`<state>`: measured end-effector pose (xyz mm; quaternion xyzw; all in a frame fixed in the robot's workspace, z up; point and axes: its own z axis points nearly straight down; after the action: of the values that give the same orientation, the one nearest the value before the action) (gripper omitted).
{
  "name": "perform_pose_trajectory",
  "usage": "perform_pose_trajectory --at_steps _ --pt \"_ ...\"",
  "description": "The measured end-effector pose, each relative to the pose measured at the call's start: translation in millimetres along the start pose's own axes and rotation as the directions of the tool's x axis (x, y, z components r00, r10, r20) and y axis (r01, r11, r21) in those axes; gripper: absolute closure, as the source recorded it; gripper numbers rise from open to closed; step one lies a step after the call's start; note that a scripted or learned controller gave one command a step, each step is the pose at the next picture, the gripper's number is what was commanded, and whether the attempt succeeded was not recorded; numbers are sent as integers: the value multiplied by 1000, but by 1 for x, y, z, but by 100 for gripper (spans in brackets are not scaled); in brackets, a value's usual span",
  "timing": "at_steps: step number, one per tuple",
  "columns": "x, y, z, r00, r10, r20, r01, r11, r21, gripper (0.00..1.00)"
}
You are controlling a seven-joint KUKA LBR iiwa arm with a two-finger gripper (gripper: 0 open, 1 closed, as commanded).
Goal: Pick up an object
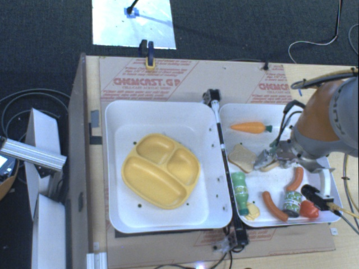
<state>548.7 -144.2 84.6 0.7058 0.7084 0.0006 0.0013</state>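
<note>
I see hand (268, 160) low in right bin (253, 110), tips by bread (243, 158) | grip state: I cannot tell | carrot (248, 128) behind, sausages (274, 205) in front | yellow tray (161, 169) in left bin (157, 109)

Board (168, 74): seemingly "CHEMCAST GP"

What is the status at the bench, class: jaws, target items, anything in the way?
Gripper low in right bin, by bread slice; grip state unclear. Carrot, sausages, green bottle all lying loose. Yellow tray in left bin, out of the way.
</note>
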Motion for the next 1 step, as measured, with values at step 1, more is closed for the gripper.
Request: perform_pose_trajectory --at_steps 1 --pt "-21 1 -45 1000 1 0 -1 1000 -1 0"
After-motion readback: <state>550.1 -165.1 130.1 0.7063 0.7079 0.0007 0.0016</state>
